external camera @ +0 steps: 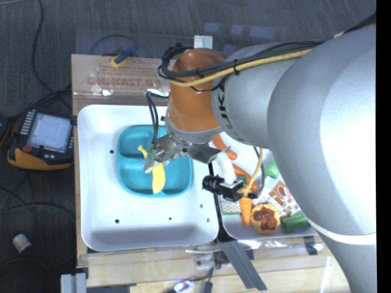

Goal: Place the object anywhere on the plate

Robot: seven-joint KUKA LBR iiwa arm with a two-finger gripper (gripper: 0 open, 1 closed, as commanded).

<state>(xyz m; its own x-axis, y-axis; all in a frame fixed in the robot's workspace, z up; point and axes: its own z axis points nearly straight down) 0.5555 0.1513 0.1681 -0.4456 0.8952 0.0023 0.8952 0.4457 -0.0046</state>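
Two white bins (pixel 91 224) sat on a bench above dark carpet (pixel 256 11). The gripper (pixel 154 159) was clamped on a yellow banana (pixel 156 174) over the blue plate (pixel 131 154), the fruit's long axis pointing down toward the plate's near edge

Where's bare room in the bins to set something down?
Bare floor in the left bin, in front of and left of the blue plate. The right bin is crowded with toy food, under the arm.
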